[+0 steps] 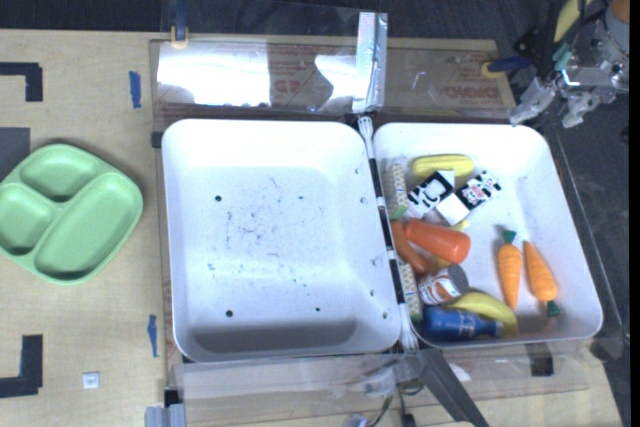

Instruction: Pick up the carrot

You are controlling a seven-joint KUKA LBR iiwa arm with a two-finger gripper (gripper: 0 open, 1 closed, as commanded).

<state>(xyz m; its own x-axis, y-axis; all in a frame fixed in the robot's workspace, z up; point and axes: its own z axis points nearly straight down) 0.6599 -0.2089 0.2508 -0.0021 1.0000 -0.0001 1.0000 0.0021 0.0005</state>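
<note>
Two carrots [526,272] lie side by side near the right bin's [570,215] right edge; end effector [562,105] hovers beyond its far-right corner, state unclear.

Bright overhead light, glare on plastic sheet [270,65], soft focus.

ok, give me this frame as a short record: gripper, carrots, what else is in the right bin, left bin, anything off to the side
gripper: above the right bin's far right corner, nothing between its fingers
carrots: two side by side in right bin, near its right wall
right bin, other items: banana, orange bottle, blue bottle, black-and-white toys
left bin: bare white floor with faint marks
side: green divided plate on the bench, left of the bins
</note>
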